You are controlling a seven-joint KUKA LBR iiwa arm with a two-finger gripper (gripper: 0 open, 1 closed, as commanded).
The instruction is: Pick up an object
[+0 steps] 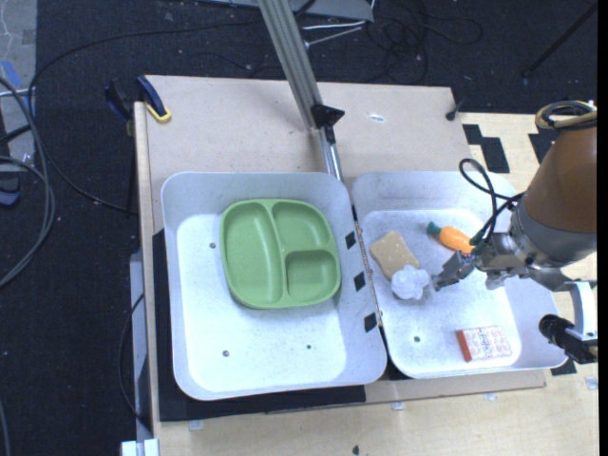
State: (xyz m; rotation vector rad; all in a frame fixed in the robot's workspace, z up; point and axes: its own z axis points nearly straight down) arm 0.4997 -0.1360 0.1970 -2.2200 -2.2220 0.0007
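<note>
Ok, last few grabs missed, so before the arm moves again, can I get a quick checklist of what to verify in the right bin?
1. Pincer is above the right white bin: ok.
2. Target within reach: crumpled white lump lies just beside the pincer tips: ok.
3. Crowding: tan sponge-like block touches or nearly touches the lump: not ok.
4. Orange carrot-shaped toy and red-and-white flat packet lie apart from the lump: ok.
5. Something already held between the fingers: cannot tell.
6. Green divided plastic tray sits in the left bin, out of the path: ok.
</note>
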